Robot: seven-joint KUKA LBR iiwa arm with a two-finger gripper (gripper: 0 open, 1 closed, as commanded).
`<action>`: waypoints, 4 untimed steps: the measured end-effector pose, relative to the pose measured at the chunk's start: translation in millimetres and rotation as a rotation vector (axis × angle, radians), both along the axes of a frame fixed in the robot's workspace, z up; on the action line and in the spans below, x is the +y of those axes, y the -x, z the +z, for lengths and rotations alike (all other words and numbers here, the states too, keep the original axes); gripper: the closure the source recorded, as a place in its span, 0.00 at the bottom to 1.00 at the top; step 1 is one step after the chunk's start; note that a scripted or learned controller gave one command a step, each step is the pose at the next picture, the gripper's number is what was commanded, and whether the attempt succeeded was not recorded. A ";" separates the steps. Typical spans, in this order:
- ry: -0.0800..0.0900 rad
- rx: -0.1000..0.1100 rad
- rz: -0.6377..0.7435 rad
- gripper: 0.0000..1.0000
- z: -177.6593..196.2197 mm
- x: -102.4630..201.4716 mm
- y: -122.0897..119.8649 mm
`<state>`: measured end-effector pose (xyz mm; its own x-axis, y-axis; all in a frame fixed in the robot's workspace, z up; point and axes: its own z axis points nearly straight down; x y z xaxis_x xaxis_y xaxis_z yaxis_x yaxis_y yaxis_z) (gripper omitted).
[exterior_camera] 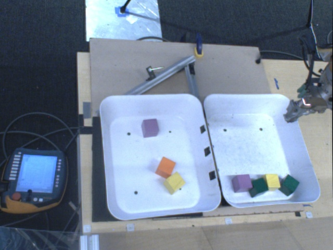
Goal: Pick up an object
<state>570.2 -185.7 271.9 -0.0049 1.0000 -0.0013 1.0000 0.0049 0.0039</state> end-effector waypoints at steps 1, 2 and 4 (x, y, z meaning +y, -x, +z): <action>-0.002 0.001 0.005 1.00 2.3 46.0 -10.0; -0.003 0.003 0.006 1.00 -14.1 102.7 -15.1; -0.003 0.001 0.006 1.00 -9.6 212.3 -35.3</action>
